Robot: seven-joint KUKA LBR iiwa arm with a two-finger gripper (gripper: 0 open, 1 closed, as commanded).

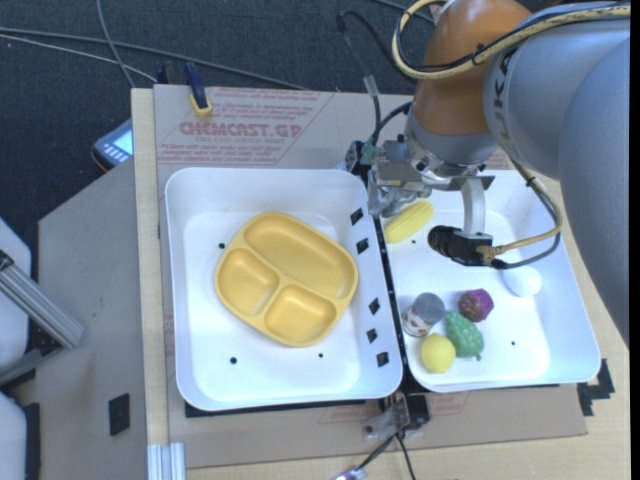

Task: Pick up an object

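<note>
Bright even light, soft shadows, sharp focus

A bulky smooth grey arm wears a glossy orange band above the wrist; yellow and black cables loop past it to the metal pincer

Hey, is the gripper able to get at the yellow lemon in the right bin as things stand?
Probably yes. The lemon lies uncovered from above, but the green toy and grey ball touch it, leaving the gripper little room.

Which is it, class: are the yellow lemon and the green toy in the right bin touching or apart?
Touching. The camera view shows the yellow lemon pressed against the green toy, with no white bin floor between them.
</note>
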